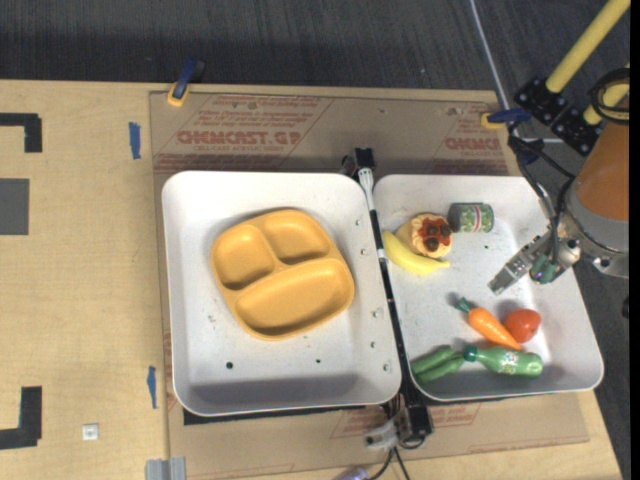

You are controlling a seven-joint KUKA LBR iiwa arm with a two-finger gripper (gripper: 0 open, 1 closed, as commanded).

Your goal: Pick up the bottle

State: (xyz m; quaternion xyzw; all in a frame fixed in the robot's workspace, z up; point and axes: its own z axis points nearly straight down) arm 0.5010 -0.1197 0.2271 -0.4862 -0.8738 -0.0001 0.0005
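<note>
The tool, a grey two-finger gripper on the grey arm with the orange band, hangs over the right part of the right shallow white bin. Whether its fingers are spread or pressed together cannot be told, and nothing is seen between them.

The light brown desk carries a cardboard sheet with red print under both bins, with blue tape marks and black marks to the far left of the tool. A dark floor lies beyond the desk's far edge.

The green bottle with a pale label lies on its side nearer the camera than the tool, near the front wall of the right bin. Just left of the bottle lies a green pepper-like piece. Between the tool and the bottle lie an orange toy carrot and a red tomato-like ball, touching each other. Left of the tool lie a yellow toy banana, a small round pastry with dark red topping, and a small green can on its side.

Farther left, the left shallow white bin holds a yellow three-compartment plastic plate.
</note>
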